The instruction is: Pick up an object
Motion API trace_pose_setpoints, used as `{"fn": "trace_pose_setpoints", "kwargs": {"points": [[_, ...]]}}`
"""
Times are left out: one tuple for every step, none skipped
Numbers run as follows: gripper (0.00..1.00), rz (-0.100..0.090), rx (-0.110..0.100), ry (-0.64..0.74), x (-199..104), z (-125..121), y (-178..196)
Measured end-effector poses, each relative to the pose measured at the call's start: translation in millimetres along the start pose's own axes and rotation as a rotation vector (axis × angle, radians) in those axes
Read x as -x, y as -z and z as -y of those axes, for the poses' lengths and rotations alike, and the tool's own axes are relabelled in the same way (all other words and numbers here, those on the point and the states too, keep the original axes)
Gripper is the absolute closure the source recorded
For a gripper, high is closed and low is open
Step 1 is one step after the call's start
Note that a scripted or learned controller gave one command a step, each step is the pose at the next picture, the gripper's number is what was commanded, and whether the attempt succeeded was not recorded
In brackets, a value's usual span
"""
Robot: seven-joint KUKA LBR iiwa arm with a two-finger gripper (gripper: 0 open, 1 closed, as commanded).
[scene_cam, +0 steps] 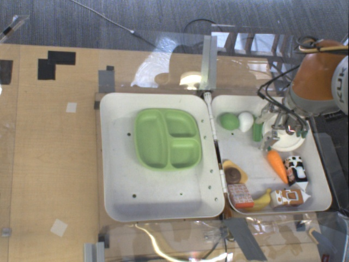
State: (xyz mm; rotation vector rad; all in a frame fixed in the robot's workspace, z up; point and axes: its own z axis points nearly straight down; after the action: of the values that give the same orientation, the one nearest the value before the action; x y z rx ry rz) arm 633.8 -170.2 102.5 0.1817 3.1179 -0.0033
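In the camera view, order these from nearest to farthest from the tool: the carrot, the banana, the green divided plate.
From the tool:
1. Carrot, just below it in the right bin.
2. Banana, at that bin's lower edge.
3. Green divided plate, in the left bin.

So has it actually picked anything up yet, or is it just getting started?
Nothing looks picked up yet. The gripper is low over the right bin, near a white round item; whether it grips anything I cannot tell. The carrot, banana and green ball lie in that bin. The lift is left.
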Motion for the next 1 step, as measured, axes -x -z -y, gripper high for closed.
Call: {"fn": "trace_pose_setpoints", "kwargs": {"points": [[0.0, 0.014, -0.002, 0.042, -69.7, -15.3, -2.5]]}}
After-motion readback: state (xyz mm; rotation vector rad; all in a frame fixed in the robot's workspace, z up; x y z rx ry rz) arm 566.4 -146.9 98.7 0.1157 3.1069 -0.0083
